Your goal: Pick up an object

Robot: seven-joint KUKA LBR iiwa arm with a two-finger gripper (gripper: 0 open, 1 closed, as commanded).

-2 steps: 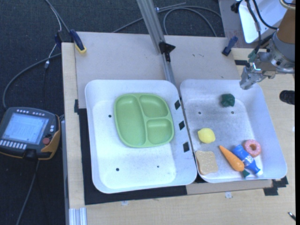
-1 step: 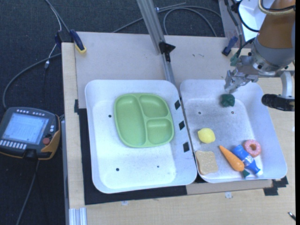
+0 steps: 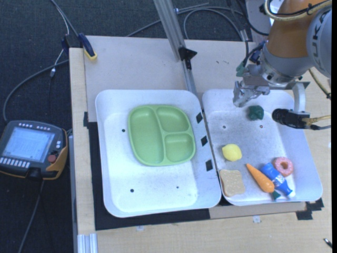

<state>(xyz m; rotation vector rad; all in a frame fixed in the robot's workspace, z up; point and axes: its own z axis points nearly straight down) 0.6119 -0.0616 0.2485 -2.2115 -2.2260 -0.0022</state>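
A teach pendant [image 3: 31,151] with a lit screen lies on the dark floor, left of the tabletop [image 3: 137,62]. A blue and yellow clamp [image 3: 87,46] grips the tabletop's far left corner. The left white bin [image 3: 113,194] holds a green divided plate [image 3: 160,134] with three compartments, all bare, lying flat towards the bin's far side. A slanted aluminium post [image 3: 171,20] comes down to the far end of the seam between the two bins. The right white bin [image 3: 303,157] holds all the loose things. A slice of toast [image 3: 231,182] lies flat in the near left corner, and a yellow lemon-like piece [image 3: 231,152] sits just beyond it. The claw [image 3: 243,98] hangs over the bin's far left part with nothing seen in it; whether it is wide or narrow cannot be told from this angle. An orange carrot [image 3: 259,178] lies slantwise just right of the toast. The thing closest to the claw is a small dark green lump [image 3: 256,112], which rests on the bin floor just to the claw's right and slightly nearer the camera, apart from it. A blue tube [image 3: 277,179] lies beside the carrot at the near right. A pink-iced doughnut [image 3: 284,166] touches the tube's far end, well apart from the claw.
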